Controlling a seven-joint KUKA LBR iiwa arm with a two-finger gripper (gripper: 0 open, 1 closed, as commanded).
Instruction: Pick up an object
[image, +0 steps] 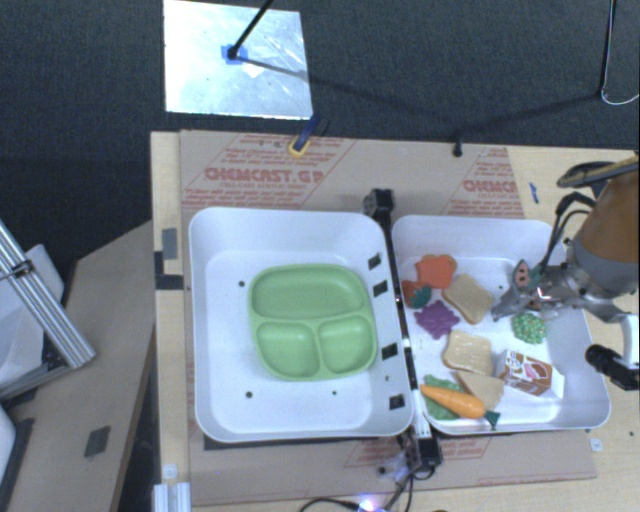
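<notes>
Dark carpet surrounds my surface (130, 300), which carries a cardboard sheet and two white bins side by side. The left bin (215, 250) holds a green divided tray (310, 320). The right bin (480, 232) holds the toy food: an orange piece (436, 269), bread slices (467, 297), a purple piece (437, 319), a carrot (452, 401) near the front edge, a small carton (528, 373) and a green cluster (528, 327) by the right wall. My pincer (520, 297) hangs low over the right side, just above the green cluster; I cannot tell how its fingers stand. I judge the risk is crowding: the bread and the cluster sit close, so a descent could nudge one aside or close on nothing, and the bin's right wall is near enough to catch a finger.
</notes>
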